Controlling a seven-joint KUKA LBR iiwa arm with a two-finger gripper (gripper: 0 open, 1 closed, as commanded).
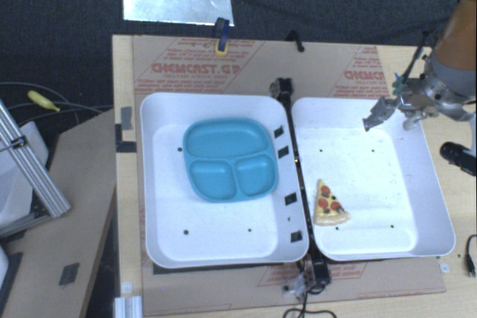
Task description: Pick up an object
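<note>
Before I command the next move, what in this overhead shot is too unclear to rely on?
- Gripper, camera view: small, dark and blurred, so its grip state is unreadable.
- Grey arm: cut off by the right edge.
- Toy pizza slice in the right white bin: too small to judge its thickness.

You look down from one fixed camera above the surface (pixel 246 59), tilted at a slant and far enough back to take in both white bins: the left bin (pixel 160 182) and the right bin (pixel 417 190). The arm (pixel 451 56) enters at your right edge.
</note>
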